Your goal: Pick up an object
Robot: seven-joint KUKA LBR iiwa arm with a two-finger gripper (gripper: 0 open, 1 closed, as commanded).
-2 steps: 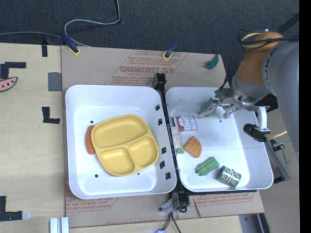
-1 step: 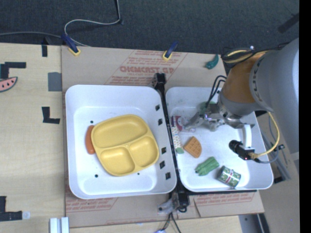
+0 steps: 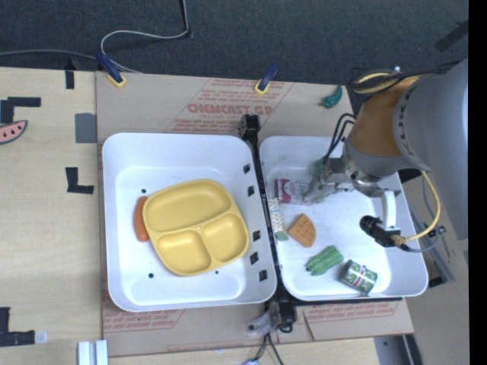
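Note:
My gripper [image 3: 313, 191] reaches down into the right bin [image 3: 396, 280], its tip over a small pink-and-white packet [image 3: 283, 191] near the bin's left wall. An orange waffle-like piece [image 3: 302, 230] lies just below the gripper. A green toy vegetable [image 3: 324, 260] and a small green can [image 3: 358, 275] rest toward the bin's front. A narrow patterned strip [image 3: 275, 220] lies along the left wall. Nothing shows between the fingers.
The left bin [image 3: 122, 280] holds a yellow divided plate [image 3: 195, 224] with an orange-red object [image 3: 140, 219] tucked at its left side. A black divider [image 3: 259, 204] separates the bins. The arm's grey body and orange band [image 3: 380, 128] hang over the right bin's back right.

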